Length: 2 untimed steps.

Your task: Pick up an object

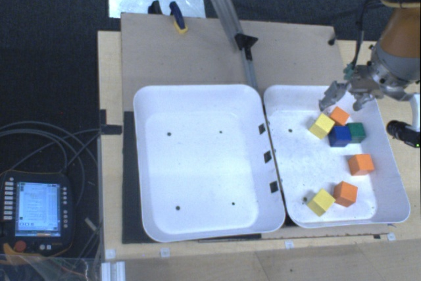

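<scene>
Robot lab: teach pendant (34, 210), cabled bench (217, 43).

We see the gripper (343, 97) hanging over the right bin (289, 161), fingers spread, holding nothing. Just below it sit yellow (322, 126), orange (339, 116), blue (339, 135) and green (356, 131) blocks.

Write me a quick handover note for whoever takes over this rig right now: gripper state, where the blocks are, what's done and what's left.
Gripper: open, holding nothing, hovering over the far end of the right bin, just above the upper cluster of blocks.
Upper cluster: yellow block, orange block, blue block, green block, packed close together.
Lower down in the same bin: an orange block on its own, then another orange block beside a second yellow block.
Left bin: no blocks in it.
Done: nothing picked yet.
Left: lower, close on one block, lift. The tight cluster may make a clean grasp harder.
</scene>
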### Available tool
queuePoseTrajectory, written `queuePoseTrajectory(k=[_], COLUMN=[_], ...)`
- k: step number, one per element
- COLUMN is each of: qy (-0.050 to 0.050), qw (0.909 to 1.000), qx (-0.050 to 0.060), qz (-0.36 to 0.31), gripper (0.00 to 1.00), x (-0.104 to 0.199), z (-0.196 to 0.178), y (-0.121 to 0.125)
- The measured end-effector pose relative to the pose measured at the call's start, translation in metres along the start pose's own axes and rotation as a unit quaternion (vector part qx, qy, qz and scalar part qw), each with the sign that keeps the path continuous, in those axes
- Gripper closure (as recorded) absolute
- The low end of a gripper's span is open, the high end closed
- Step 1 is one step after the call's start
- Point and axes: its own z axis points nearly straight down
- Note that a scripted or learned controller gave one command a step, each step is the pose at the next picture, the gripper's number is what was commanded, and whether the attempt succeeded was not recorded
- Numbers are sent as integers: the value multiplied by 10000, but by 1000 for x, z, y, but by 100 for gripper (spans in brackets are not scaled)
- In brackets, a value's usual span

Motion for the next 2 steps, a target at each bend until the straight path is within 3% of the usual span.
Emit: queuePoseTrajectory(k=[1,2], qy=[-1,2], qw=[10000,10000], qx=[0,27], qz=[1,5], gripper=[0,0], x=[0,2], z=[0,61], y=[0,4])
